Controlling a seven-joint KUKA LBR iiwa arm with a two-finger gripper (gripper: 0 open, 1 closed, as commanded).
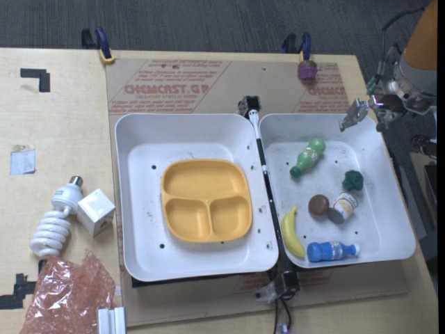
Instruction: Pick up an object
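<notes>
Camera view, green bottle (308,156) lying diagonally — cap lower-left; fingers (354,115) above right bin's (396,214) rim, spread unclear

Tray (206,200) in left bin (132,152), banana (293,234) and bottle (332,251) in right bin (393,207)

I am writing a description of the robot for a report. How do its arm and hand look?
The arm shows an orange band above a grey wrist. The hand is metallic silver-grey, with small dark parts, a spot of green, and thin dark cables looping beside it.
</notes>
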